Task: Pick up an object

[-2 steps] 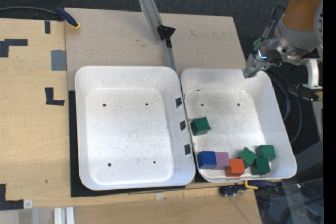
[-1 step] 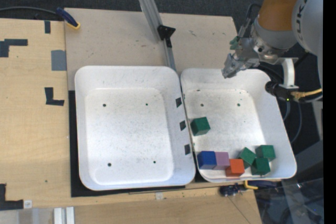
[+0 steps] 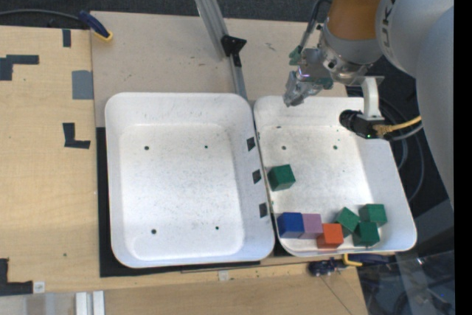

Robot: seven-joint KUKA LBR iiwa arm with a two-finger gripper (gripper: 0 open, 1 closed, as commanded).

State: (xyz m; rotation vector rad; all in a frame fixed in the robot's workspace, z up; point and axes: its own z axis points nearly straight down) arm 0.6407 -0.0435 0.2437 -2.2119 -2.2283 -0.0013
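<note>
Nearest the camera: a cluster of blocks along the front wall of the right bin (image 3: 383, 158) — blue block (image 3: 290, 224), pale purple block (image 3: 312, 224) touching it, orange block (image 3: 332, 234) just beside that, then three green blocks at the front right corner (image 3: 348, 218) (image 3: 374, 214) (image 3: 366, 233), packed close together. One more green block (image 3: 281, 176) sits alone near the bin's left wall, about mid-depth, well apart from the cluster. Pincer (image 3: 293, 99) hangs over the far left corner of the right bin, right at the rim, tilted down and to the left. Nothing visible between its tips; can't tell from this angle whether it's released or clenched, too small and blurred. Lone green block is the closest to the pincer, towards the camera from it and roughly in line with it; the cluster is at the opposite end of the bin. Left bin (image 3: 177, 103) sits beside it on the tabletop (image 3: 44, 158), rims touching or nearly so. Grey arm with orange band (image 3: 361, 7) comes in from the right. A slanted metal bar (image 3: 210, 4) runs down to the gap between the bins.
</note>
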